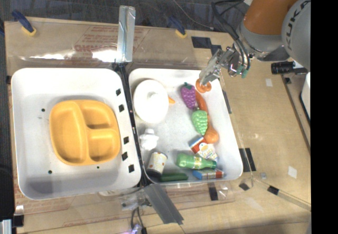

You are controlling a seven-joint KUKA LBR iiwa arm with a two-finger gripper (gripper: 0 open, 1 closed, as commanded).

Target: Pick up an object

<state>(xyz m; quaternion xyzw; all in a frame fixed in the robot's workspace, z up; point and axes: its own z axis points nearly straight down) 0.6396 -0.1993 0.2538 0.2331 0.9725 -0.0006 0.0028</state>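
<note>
Far left of the gripper there's a yellow divided plastic tray [84, 131] in the left white bin [21, 122]. Closer in, a purple toy grape bunch [188, 95]. The gripper [205, 82] is clamped on an orange toy carrot [203, 90], top end between its fingers.

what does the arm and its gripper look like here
The arm is grey and rounded, with a broad orange band above the wrist and part of dark lettering on its grey shell. Black cables run beside it. The gripper is slim grey metal with two narrow fingers.
</note>
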